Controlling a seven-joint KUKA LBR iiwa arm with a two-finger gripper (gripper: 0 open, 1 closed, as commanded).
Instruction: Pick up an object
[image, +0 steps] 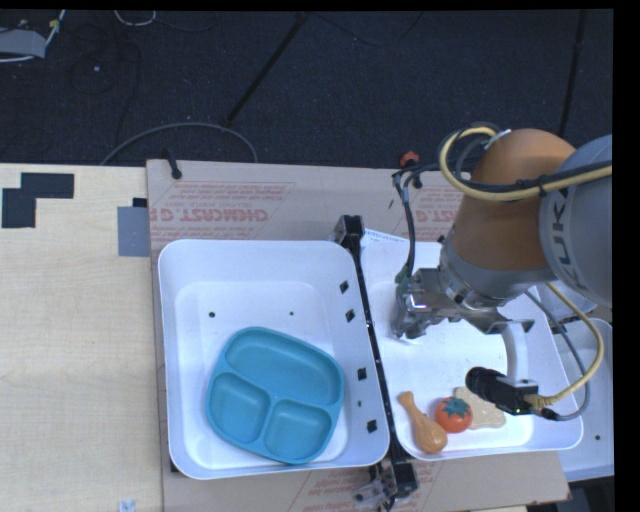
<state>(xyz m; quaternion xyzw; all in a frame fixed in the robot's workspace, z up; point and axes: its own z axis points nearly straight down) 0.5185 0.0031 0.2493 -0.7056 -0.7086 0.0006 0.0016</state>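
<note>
A blue divided plate with 3 compartments lies in the left white bin. Cardboard sits under the 2 bins, on a pale bench.

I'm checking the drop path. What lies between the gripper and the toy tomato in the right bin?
Bare white bin floor separates the gripper from the toy tomato in the camera view.
</note>
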